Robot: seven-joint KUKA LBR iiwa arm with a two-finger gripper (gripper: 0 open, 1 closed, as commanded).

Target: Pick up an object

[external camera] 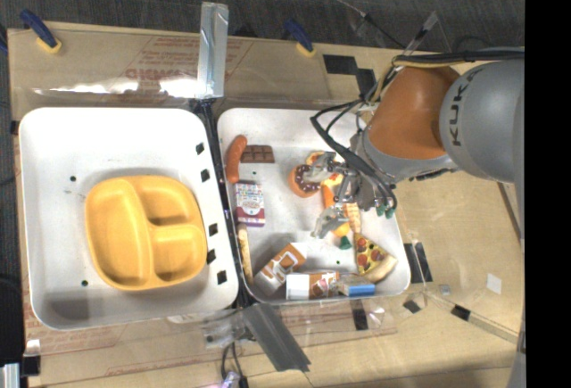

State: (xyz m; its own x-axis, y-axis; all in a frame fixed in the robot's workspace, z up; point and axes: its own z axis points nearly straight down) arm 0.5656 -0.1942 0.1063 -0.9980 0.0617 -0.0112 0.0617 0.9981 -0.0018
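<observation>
A yellow plastic tray with compartments point(144, 229) is seen lying in the left white bin point(45, 141). In the right white bin point(268, 117), an orange-red toy sausage point(235, 158) and a brown chocolate-bar piece point(259, 153) are found at the far left, with a small printed packet point(250, 203) just nearer. A frosted toy doughnut point(309, 177) lies right of these, close beside the gripper point(337, 203). The gripper is lowered into the right part of this bin, among small toy foods; a yellow-orange piece point(343, 233) is seen just at its near side, and a toy pizza slice point(373, 258) nearer still. Whether anything is held cannot be told.
</observation>
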